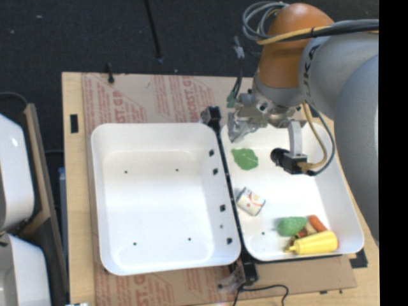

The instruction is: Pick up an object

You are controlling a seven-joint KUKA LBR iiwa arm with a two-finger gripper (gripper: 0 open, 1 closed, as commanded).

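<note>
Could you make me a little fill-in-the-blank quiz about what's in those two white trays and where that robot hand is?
1. The yellow bottle lies in the ___ bin.
2. The gripper hangs just above a flat ___ object.
3. The small white cup lies close to the ___ between the two bins.
4. The orange piece sits beside the yellow bottle and another ___ item.

Missing words: right; green; divide; green

Even overhead lighting. The white bins (159, 171) are bright, nearly overexposed, with faint shading along their walls. The floor beyond the desk (146, 97) falls dark. The orange band (290, 37) carries a soft highlight. Slightly soft, low-resolution focus throughout.
</note>
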